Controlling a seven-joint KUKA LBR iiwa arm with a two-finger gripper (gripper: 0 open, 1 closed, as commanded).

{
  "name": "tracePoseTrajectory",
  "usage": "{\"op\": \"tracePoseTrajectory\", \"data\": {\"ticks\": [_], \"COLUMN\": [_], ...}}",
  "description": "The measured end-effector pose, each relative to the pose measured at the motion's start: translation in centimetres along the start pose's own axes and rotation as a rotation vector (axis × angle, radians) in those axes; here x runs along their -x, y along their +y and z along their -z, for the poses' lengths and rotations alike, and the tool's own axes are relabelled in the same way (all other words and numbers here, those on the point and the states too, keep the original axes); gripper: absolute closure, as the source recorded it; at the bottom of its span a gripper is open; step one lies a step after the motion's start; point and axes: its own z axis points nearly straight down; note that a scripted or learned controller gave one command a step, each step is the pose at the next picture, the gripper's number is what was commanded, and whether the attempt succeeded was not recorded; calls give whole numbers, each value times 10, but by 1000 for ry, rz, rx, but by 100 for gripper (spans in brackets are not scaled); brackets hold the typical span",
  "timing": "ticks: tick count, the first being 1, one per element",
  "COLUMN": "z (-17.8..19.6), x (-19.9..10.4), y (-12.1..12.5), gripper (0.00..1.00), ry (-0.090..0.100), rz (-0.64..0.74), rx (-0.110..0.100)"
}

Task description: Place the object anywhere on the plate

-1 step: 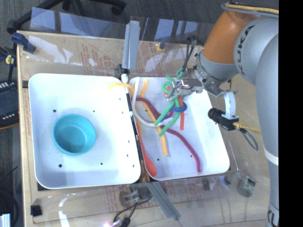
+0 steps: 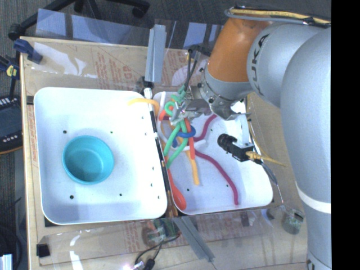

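A round teal plate [image 2: 88,159] with a raised rim sits in the left white bin [image 2: 67,108], left of centre. In the right bin [image 2: 256,193] lies a tangle of flexible tubes: green [image 2: 173,144], orange [image 2: 194,163], red [image 2: 178,193], a blue loop [image 2: 189,133] and a long maroon one [image 2: 223,172]. My gripper [image 2: 182,109] is low over the top of that tangle, at the right bin's far left corner. Green and red tube ends crowd around its tip and hide how it stands.
A yellow tube end [image 2: 142,101] arches over the divider between the bins. The arm's grey and orange body [image 2: 264,44] hangs over the right bin's far side. A metal post [image 2: 155,52] stands behind the bins.
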Motion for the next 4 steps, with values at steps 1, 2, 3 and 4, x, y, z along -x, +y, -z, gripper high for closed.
{"op": "tracePoseTrajectory", "data": {"ticks": [1, 2, 3, 4], "z": [-26, -17, -63, -81], "x": [-100, -204, -180, -165], "y": [7, -61, -20, -19], "gripper": [100, 100, 100, 100], "ry": [-2, -3, -5, -2], "rz": [14, -1, -4, 111], "rx": [0, 1, 0, 1]}}
